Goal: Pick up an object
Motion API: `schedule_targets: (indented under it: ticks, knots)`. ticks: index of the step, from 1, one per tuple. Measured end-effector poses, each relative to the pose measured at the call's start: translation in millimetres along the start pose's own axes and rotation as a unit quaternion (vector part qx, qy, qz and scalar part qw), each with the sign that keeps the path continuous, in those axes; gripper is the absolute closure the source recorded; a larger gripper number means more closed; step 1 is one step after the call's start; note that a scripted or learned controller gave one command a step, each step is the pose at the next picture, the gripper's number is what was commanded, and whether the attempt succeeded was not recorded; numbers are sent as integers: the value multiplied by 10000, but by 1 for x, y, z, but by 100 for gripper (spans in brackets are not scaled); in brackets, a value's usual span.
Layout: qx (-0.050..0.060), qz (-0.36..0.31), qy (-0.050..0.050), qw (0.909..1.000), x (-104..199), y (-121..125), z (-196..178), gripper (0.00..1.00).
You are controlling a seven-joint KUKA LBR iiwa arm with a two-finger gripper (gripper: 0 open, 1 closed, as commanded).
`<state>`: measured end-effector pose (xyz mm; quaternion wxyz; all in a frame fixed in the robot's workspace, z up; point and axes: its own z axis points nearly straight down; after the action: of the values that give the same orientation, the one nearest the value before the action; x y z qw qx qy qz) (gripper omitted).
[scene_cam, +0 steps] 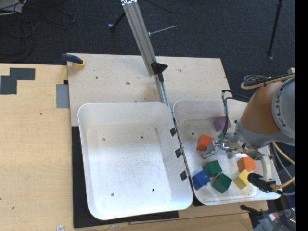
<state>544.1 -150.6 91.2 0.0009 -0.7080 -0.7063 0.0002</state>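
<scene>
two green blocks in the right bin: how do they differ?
The upper green block lies just below the gripper; the lower green block sits nearer the bin's front rim. The upper one has the blue block at its lower left; the lower one has the yellow block on its right. Both are dark green cubes of similar size.

No writing, label, brand or number can be read anywhere in the camera view. The nearest thing to a sign is a small black-and-white checker patch (pixel 129 0) at the top end of the slanted metal bar (pixel 143 38), and it bears no letters or digits. The dark shapes (pixel 18 78) on the wooden board at the left are plain patches without print. The colored blocks, such as the orange block (pixel 204 141) and the blue block (pixel 200 179), show bare faces. The bin walls (pixel 96 110) are unmarked white.
</scene>
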Motion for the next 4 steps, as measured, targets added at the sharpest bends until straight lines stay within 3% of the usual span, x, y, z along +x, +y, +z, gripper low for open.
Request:
schedule_targets:
  ticks: [1, 4]
  knots:
    - [5, 40, 10, 10000, -1, 0, -11, 100]
    - [-23, -19, -9, 10000, -9, 3, -152, 100]
